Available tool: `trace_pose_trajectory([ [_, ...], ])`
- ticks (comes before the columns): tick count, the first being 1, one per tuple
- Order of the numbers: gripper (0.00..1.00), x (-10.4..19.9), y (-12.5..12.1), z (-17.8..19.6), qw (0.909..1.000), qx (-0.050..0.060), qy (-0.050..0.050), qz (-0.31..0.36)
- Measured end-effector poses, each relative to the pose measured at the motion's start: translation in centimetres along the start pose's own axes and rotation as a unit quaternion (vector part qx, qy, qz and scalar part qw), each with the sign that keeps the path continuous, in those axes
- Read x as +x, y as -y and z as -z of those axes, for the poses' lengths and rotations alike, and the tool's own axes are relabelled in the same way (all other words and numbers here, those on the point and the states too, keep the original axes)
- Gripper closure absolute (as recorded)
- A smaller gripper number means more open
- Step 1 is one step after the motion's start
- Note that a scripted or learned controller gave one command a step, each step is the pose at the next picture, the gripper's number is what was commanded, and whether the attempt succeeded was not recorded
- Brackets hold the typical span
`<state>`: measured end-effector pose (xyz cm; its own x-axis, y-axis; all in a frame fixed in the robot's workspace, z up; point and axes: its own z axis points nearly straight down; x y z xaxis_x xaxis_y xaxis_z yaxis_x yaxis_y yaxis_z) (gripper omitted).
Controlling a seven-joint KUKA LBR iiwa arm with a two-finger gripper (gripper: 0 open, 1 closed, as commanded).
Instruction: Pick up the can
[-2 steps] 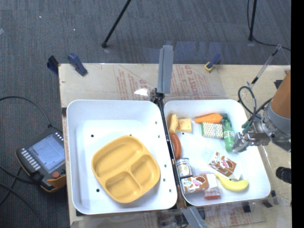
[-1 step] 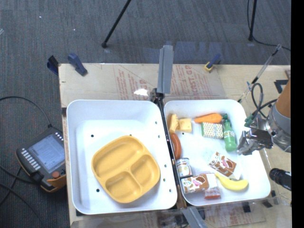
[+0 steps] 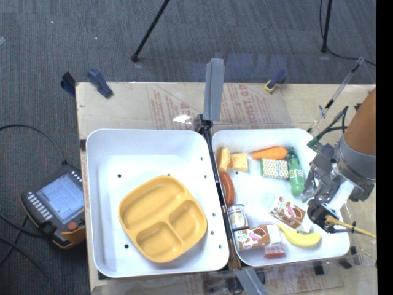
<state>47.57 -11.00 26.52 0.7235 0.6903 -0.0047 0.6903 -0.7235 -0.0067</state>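
The can (image 3: 236, 217) stands by the left wall of the right bin (image 3: 258, 192), small and silvery with a dark printed label. It sits between an orange-red sausage-like thing (image 3: 228, 189) behind it and a brown and white carton (image 3: 258, 237) in front of it. My gripper (image 3: 314, 188) hangs over the right side of that bin, near the green bottle (image 3: 296, 176). It is well to the right of the can and apart from it. Nothing shows held in it.
The right bin also holds a banana (image 3: 301, 236), a brown and white packet (image 3: 287, 211), a green box (image 3: 274, 168), a carrot (image 3: 270, 153) and yellow pieces (image 3: 231, 160). A yellow divided plate (image 3: 162, 219) lies in the left bin (image 3: 110, 165).
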Motion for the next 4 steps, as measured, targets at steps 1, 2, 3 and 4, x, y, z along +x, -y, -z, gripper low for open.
trace_pose_trajectory([
  [1, 1.0, -1.8, -1.8, -2.5, 0.9991, 0.0, 0.0, -0.042],
  [2, 1.0, -1.7, -1.8, -1.8, 0.9992, 0.004, 0.002, -0.04],
  [3, 1.0, 0.2, 0.2, -3.0, 0.9653, 0.001, 0.0, -0.261],
  [4, 1.0, 4.0, 4.2, -1.9, 0.9887, 0.001, 0.0, -0.15],
])
